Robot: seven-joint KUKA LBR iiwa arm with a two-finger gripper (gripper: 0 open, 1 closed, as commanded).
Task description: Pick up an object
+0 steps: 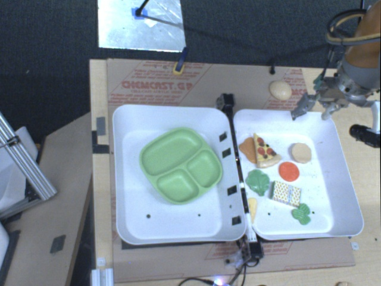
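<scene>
The right bin (339, 177) holds several toy foods: a pizza slice (261, 150), a tan round piece (302, 152), a red disc (289, 171), a dark green leafy piece (258, 182), a patterned square packet (286, 193), a small green piece (302, 214) and a yellow strip (253, 208). My gripper (313, 107) hangs above the far edge of the right bin, open, its two fingers spread with nothing between them. It is well clear of the foods, up and to the right of the pizza slice.
The left bin (128, 177) carries a green three-compartment plate (180, 165). A beige egg-like object (280, 90) lies on the cardboard behind the right bin, left of the gripper. A black divider clip strip (233, 154) runs between the bins.
</scene>
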